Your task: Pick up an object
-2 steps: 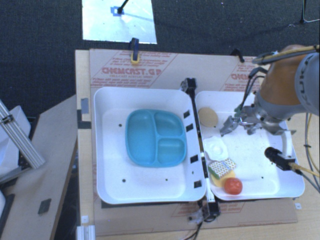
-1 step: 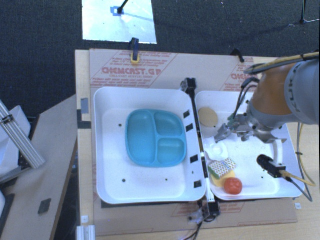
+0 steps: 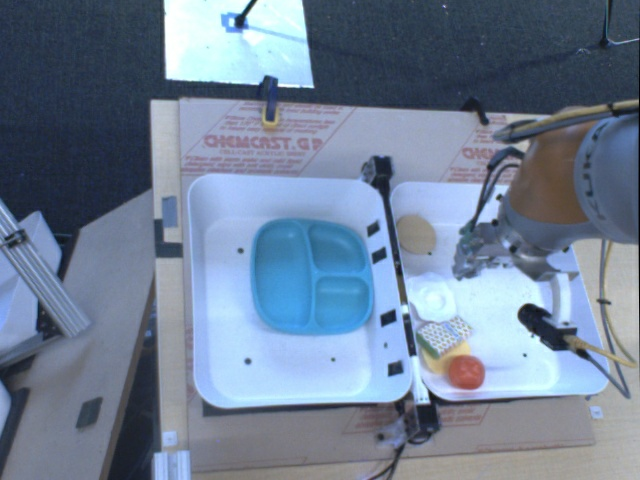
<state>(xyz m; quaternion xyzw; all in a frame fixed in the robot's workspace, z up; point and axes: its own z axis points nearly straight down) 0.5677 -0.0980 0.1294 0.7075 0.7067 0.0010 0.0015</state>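
We are looking down at a slant on two shallow white bins sitting side by side on a cardboard-covered bench. In the left bin (image 3: 215, 298) a blue divided plate (image 3: 310, 275) with three compartments is lying flat near the middle. Moving right past the black divider between the bins, we are seeing the right bin (image 3: 520, 363), where a round tan disc (image 3: 416, 234) is resting near the far left corner, a small white round object (image 3: 434, 298) is lying just below it, and a checkered sponge-like block (image 3: 444, 336) over something yellow is sitting beside a red tomato-like ball (image 3: 465, 371) at the near edge. Further right, the gripper (image 3: 470, 258) is hanging over the upper part of that bin, near the tan disc and apart from the objects below; we cannot tell how its jaws are standing. The grey arm with its orange band (image 3: 555, 173) is reaching in from the right.
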